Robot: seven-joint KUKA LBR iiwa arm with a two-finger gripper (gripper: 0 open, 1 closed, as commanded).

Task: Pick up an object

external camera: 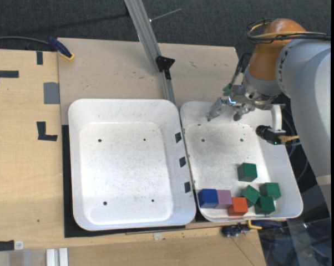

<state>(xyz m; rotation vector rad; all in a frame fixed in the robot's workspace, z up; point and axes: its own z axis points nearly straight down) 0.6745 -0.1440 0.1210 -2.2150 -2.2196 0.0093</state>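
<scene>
The end effector [229, 111] hangs open and empty over the far rim of the right bin [222, 129], well apart from the blocks bunched at its near edge, so a descent onto the orange block [239, 205] risks snagging touching neighbours.
</scene>
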